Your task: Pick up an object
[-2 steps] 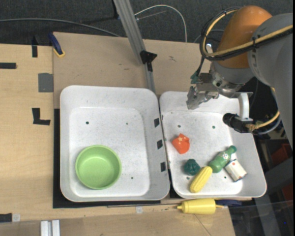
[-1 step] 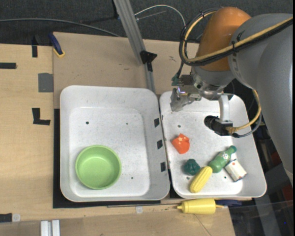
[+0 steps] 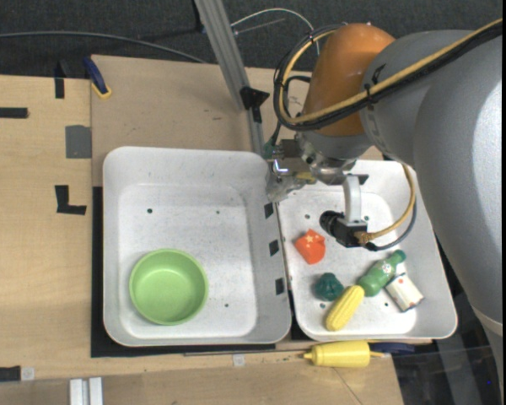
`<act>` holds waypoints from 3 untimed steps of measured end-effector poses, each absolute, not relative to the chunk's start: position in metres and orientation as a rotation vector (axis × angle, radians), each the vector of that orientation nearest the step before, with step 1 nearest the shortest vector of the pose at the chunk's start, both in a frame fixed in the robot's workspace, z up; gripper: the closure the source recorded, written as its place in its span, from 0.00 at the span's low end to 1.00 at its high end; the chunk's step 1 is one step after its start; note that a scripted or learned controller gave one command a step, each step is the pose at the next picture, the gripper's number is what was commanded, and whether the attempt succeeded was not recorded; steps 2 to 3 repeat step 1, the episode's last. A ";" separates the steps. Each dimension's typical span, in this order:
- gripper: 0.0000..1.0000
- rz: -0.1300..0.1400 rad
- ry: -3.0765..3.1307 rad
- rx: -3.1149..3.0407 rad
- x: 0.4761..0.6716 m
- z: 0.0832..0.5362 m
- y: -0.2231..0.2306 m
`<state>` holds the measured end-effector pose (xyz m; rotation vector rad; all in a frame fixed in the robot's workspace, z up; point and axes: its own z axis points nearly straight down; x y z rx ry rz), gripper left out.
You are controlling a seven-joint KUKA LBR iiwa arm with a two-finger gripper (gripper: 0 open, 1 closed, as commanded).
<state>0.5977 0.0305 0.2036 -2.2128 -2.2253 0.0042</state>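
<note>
Gripper (image 3: 283, 174) hangs over top-left corner of right white plastic bin (image 3: 432, 323), by the divider; can't tell if open or clenched. Lower in that bin: small orange-red block (image 3: 310, 245), dark green lump (image 3: 327, 287), yellow toy corn cob (image 3: 344, 307), green bottle (image 3: 382, 275), all apart from gripper. Round green plastic bowl (image 3: 169, 287) sits front-left in left white bin (image 3: 185, 184).

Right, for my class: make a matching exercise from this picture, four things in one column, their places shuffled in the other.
1 green bowl
2 orange toy
3 corn cob
4 yellow bottle

A bench, outside the bins
B left-hand bin
C right-hand bin, at its near wall
D right-hand bin, just beyond the dark green toy

Pairs: 1-B, 2-D, 3-C, 4-A
</note>
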 end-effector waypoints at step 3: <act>1.00 0.003 -2.226 -2.212 0.581 0.207 0.073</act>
